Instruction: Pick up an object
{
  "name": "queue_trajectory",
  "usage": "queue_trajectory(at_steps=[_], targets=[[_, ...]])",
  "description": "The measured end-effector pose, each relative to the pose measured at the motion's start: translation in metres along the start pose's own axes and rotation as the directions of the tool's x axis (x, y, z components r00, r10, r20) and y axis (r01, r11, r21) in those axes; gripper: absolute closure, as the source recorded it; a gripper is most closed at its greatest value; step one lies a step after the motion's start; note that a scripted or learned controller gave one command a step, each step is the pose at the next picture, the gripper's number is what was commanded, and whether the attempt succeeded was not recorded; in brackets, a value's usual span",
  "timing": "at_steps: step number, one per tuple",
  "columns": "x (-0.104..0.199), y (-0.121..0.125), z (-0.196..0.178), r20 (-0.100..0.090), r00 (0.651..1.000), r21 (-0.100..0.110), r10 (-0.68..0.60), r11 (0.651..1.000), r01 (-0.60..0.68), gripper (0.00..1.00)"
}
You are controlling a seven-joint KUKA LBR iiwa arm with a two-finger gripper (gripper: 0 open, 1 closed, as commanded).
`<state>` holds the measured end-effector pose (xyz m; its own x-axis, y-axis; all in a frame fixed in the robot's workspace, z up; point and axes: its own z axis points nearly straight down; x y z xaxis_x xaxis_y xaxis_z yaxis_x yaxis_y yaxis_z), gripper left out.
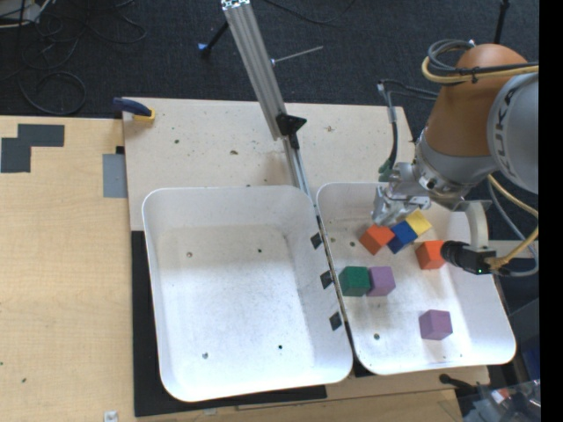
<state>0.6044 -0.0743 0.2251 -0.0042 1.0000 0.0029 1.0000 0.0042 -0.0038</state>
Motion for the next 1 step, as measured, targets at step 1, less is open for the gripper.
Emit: queue_trajectory(at_steps=[1], targets=[[0.0609,0.0075,0.0057,0.0,1.0,0.0,-0.001,1.0,0.001,1.0]])
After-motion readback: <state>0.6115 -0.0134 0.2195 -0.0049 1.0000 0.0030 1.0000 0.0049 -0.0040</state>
